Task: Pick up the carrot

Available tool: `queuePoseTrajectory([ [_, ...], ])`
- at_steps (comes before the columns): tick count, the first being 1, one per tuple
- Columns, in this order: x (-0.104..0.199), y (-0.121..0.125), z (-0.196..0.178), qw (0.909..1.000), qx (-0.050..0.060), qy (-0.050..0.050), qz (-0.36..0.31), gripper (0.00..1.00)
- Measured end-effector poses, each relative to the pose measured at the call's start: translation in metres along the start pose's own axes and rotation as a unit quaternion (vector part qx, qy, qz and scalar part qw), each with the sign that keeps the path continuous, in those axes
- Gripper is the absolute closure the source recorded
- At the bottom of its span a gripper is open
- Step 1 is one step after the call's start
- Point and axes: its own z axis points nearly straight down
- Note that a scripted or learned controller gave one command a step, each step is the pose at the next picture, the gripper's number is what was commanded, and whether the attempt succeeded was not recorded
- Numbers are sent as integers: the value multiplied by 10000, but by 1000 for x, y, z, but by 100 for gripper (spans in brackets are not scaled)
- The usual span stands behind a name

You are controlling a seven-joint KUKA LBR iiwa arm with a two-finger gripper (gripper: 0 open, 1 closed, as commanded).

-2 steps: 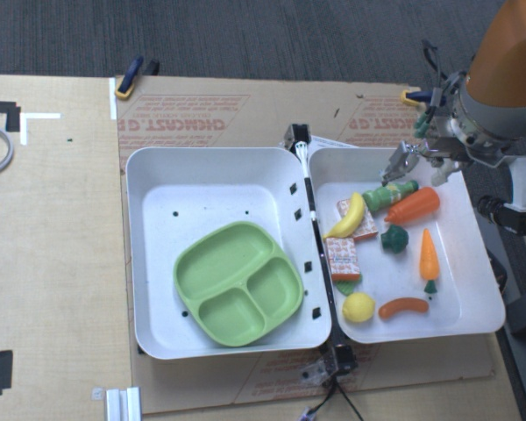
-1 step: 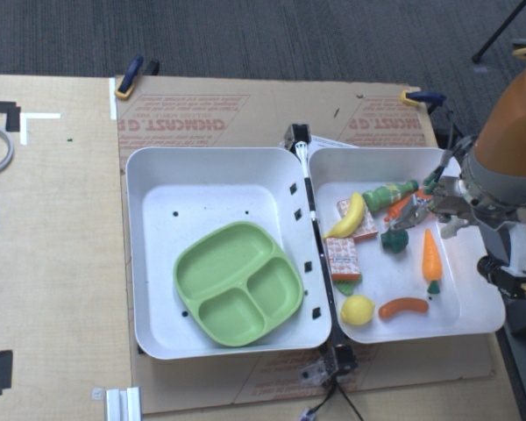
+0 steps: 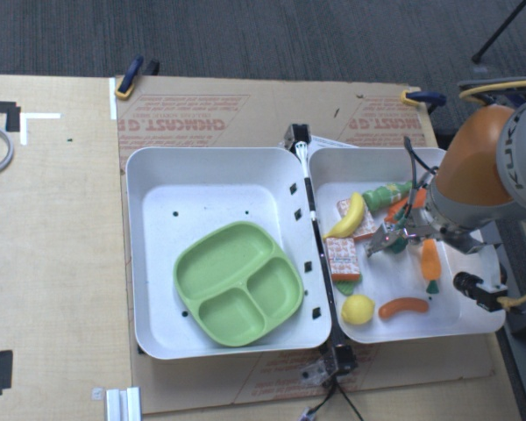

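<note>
Orange carrot lying in right bin, at four o'clock from gripper. Metal fingers slightly parted, gripping nothing, hovering just beside banana at ten o'clock.

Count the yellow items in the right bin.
2: a banana near the bin's left wall, and a lemon at its near-left corner. The arm may hide others.
</note>
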Motion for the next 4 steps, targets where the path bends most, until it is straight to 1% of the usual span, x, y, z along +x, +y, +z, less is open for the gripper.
queuePoseTrajectory([
  [1, -1, 0, -10, 10000, -4, -3, 15, 100],
  [2, -1, 0, -10, 10000, -3, -2, 13, 0],
  [3, -1, 1, -19, 10000, -8, -6, 25, 100],
  [4, -1, 1, -19, 10000, -6, -4, 22, 0],
])
